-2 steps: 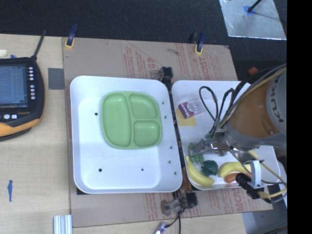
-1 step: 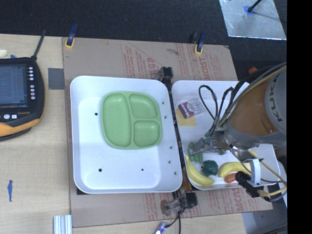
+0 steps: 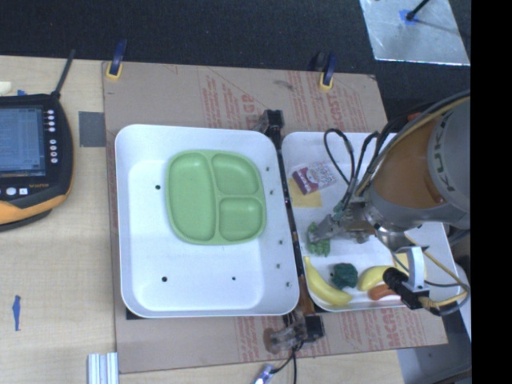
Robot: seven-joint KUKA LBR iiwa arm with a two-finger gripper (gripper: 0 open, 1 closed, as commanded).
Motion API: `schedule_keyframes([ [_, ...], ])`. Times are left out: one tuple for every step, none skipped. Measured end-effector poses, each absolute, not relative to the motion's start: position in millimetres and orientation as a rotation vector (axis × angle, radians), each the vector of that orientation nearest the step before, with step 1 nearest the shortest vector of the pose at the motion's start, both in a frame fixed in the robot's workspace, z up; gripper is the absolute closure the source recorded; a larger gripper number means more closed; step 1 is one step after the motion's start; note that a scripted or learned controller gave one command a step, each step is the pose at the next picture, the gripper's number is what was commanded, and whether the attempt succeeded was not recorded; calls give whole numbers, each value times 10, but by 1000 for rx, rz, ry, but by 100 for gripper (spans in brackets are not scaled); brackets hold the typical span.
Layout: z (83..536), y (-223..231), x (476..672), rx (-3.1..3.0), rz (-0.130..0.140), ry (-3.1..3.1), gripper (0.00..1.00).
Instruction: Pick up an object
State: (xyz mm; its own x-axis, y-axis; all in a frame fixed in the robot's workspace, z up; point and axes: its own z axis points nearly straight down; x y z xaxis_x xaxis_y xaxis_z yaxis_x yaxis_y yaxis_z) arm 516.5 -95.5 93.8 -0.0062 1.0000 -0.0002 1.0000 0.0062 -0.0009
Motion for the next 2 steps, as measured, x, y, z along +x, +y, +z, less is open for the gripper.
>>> schedule_keyframes([
  [1044, -952, 5171, -2209, 0, -2232, 100],
  [1787, -1397, 5142, -2218, 3, -2223, 100],
])
